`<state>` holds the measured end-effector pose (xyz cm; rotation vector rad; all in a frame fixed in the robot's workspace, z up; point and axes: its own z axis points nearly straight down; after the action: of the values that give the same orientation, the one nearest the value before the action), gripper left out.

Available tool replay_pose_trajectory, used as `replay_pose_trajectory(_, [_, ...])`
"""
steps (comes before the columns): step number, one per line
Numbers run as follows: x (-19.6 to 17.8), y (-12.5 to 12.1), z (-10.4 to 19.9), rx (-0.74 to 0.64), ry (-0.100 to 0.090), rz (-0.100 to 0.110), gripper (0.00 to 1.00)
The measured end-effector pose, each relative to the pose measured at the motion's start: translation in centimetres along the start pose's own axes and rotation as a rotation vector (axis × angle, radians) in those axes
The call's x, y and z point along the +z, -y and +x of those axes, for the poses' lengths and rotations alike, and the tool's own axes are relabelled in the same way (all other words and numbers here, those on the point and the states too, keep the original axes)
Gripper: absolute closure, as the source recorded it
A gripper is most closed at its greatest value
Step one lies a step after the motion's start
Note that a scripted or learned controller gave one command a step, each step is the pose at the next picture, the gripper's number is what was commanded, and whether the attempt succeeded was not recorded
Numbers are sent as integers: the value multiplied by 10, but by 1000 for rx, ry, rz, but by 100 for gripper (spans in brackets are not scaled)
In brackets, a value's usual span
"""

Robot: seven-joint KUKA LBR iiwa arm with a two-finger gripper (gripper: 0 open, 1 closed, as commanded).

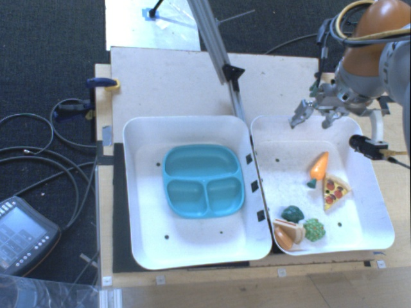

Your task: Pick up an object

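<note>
The hand (314,117), fingers apart and gripping nothing, hangs over the right bin's (369,197) 12 o'clock rim. Carrot (319,165), pizza slice (334,191) and broccoli (314,229) crowd its 5 o'clock side; bare floor lies beneath the hand.

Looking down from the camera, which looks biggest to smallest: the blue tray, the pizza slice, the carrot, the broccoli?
1. Blue plastic divided tray, far the largest.
2. Toy pizza slice.
3. Orange toy carrot and green toy broccoli look too alike to rank.
</note>
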<state>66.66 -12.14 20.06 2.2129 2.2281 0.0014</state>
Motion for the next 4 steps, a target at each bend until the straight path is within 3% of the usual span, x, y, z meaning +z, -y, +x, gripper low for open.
replay_pose_trajectory(1, [0,0,0,-1,1,0,0])
replay_pose_trajectory(4, [111,1,-3,4,1,2,0])
